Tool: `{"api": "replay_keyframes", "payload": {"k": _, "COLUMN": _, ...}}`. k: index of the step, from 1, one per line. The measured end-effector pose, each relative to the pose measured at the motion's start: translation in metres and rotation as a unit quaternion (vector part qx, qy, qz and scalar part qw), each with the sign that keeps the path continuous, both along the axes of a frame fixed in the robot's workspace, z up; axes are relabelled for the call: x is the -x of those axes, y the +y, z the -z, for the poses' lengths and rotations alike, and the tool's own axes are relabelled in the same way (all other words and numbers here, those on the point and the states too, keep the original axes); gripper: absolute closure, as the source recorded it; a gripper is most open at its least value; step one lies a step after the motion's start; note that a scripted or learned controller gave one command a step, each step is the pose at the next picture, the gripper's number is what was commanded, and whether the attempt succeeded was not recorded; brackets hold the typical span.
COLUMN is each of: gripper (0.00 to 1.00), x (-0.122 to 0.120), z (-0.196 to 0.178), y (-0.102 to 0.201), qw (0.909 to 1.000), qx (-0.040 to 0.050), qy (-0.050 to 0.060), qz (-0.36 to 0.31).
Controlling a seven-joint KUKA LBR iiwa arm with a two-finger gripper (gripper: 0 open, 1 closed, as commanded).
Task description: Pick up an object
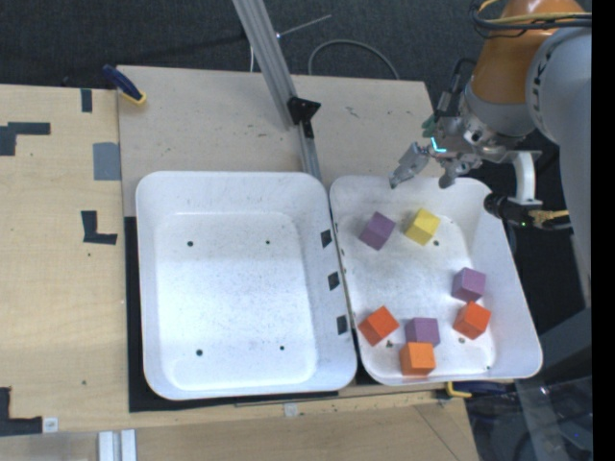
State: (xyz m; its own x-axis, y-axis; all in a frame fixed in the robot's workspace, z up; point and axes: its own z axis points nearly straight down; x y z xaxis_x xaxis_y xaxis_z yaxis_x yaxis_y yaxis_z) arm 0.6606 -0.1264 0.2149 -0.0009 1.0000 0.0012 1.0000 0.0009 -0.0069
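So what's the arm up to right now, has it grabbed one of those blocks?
Gripper open, nothing held, above right bin's far edge. Nearest: yellow block, purple block beside it. Path clear.

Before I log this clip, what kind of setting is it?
Likely a robotics lab bench for grasping trials: two white bins on plywood, coloured blocks in the right bin, and the arm's gripper above them.

No legible text or labels anywhere.

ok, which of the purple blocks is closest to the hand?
The purple block at the far end of the right bin, beside the yellow block. The hand hangs open just above it; the other two purple blocks sit near the orange ones.
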Motion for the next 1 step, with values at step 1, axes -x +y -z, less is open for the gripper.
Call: {"api": "replay_keyframes", "payload": {"k": 1, "gripper": 0.0, "x": -0.001, "z": -0.0035, "y": -0.0002, "qw": 1.0, "qx": 0.001, "qy": -0.002, "qz": -0.001}}
